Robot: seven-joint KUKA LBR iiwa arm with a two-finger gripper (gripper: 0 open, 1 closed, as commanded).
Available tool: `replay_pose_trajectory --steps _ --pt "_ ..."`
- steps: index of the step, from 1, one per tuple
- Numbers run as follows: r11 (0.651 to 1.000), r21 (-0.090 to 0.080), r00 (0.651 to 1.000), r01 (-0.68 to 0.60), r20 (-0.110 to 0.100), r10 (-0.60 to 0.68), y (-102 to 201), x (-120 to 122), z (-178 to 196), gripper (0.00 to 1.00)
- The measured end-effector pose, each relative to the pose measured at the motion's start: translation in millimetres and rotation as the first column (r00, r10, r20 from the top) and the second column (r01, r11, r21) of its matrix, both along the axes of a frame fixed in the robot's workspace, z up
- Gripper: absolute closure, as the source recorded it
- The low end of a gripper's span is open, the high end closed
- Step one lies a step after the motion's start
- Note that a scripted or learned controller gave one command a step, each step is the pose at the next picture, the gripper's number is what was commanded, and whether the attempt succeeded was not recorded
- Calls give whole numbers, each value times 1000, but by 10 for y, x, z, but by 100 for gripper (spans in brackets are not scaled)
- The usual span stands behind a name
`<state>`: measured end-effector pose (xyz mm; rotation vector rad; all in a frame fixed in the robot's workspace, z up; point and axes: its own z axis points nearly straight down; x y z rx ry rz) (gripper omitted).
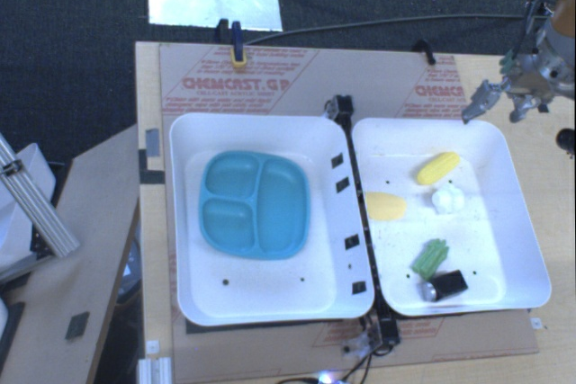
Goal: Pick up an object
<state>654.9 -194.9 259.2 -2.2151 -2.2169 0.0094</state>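
Corn cob (438, 166), yellow and ridged, lies untouched in right bin (517, 193); hand (500, 102) hovers spread, empty.

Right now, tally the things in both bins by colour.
Blue: 1, plate
Yellow: 2, corn, lemon
White: 1, lump
Green: 1, veg
Black: 1, can
Total: 6

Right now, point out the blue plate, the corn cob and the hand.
blue plate (256, 203), camera view, centre divider
corn cob (438, 166), camera view, middle of cob
hand (500, 102), camera view, between fingertips
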Motion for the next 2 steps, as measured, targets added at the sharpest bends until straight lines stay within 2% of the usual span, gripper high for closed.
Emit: replay_pose_trajectory --steps 1,2 --pt "1000 -2 1000 -3 12 3 11 19 86 0" --pt "1000 -2 1000 -1 11 1 -24 58 -508 0"
